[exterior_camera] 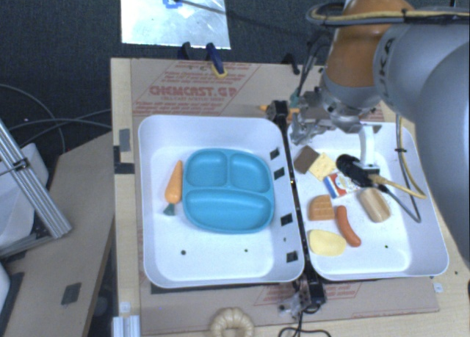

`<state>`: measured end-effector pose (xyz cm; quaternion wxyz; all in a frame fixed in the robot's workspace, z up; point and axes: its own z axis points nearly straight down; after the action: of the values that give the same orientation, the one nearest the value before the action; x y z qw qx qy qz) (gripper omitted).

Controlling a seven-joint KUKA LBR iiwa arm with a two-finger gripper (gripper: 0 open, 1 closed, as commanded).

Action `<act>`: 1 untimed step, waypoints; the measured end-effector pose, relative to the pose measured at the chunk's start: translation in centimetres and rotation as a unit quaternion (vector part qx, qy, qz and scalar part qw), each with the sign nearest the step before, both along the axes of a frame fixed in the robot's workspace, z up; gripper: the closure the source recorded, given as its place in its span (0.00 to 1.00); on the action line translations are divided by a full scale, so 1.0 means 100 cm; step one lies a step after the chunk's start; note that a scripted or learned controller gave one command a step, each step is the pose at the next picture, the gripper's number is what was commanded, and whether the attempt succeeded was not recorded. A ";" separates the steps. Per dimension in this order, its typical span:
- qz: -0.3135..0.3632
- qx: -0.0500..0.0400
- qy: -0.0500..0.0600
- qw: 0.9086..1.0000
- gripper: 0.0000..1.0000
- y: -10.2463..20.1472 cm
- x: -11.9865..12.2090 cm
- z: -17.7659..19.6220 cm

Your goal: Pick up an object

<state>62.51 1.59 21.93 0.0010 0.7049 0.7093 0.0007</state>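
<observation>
My gripper (302, 131) hangs over the far left corner of the right bin (418, 255), just above a brown square piece (305, 159); nothing is seen in it. Beside that piece lie a pale yellow wedge (323, 167) and a small red, white and blue item (336, 184). Nearer the front are an orange waffle-like piece (321, 208), a red sausage (348, 226), a yellow oval (326, 242) and a tan bread roll (374, 205).
The left bin (158, 247) holds a blue divided plate (226, 189) and a carrot (173, 183) along its left side. The divider wall (292, 203) between the bins runs close to my gripper. The grey arm covers the right bin's far right.
</observation>
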 end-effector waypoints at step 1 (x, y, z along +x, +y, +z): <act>-0.003 0.000 0.001 1.000 1.00 -0.003 -0.019 0.004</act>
<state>60.60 1.30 22.29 0.0006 0.7072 0.7070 0.0000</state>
